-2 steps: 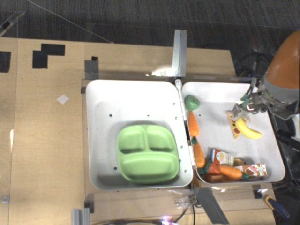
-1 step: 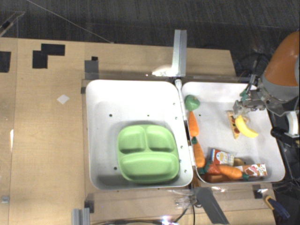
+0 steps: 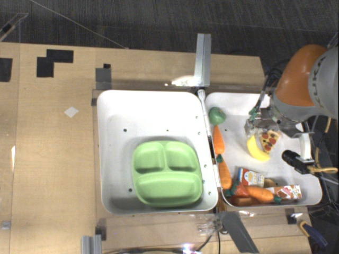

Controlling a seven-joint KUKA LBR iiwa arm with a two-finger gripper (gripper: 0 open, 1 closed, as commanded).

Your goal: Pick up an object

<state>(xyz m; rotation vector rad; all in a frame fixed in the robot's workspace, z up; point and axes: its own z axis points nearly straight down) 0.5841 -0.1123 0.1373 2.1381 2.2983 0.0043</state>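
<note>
A light wooden bench (image 3: 47, 157) fills the lower part of the view, seen from above at a slant. Beyond its far edge lies dark grey carpet (image 3: 159, 9). Black square markers (image 3: 54, 61) sit on the bench's far left. A metal post (image 3: 203, 60) stands upright at the bench's far edge. Light glints off the wood near its base.
</note>
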